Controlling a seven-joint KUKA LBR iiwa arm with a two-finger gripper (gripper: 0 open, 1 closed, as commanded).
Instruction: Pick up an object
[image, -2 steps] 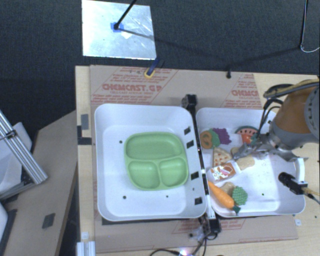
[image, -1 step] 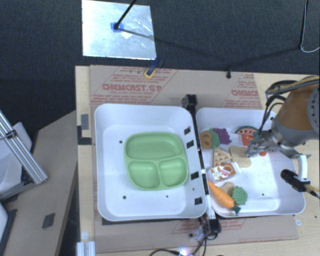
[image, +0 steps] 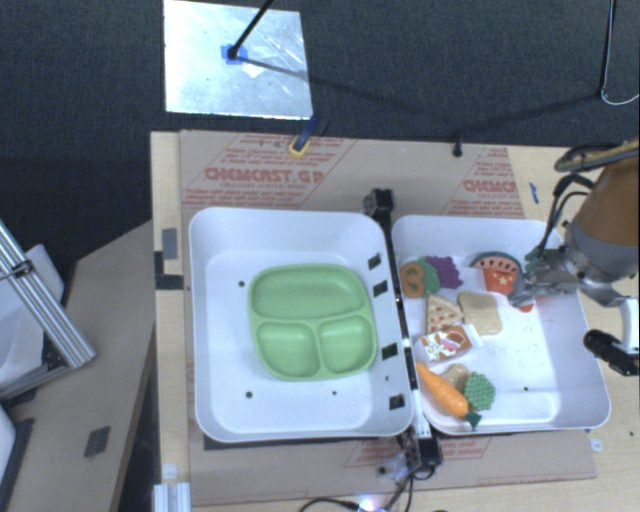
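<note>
Jaws (image: 524, 292) blurred, low over right bin (image: 570, 400) | grip state unclear

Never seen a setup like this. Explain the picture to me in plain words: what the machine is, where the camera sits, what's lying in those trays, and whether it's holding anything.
One camera, fixed above the bench, looks down at a slant. The machine is a robot arm, grey with an orange band, reaching in from the picture's right edge. Its gripper, a two-finger claw, hangs low over the right bin.

Two shallow white bins sit side by side. The left bin holds a green divided plate with three compartments. The right bin holds toy food: a watermelon slice, purple grapes, a pizza slice, a slice of bread, a carrot and a green leafy piece.

The gripper is beside the watermelon slice, but the picture is too small to tell whether it holds anything.
</note>
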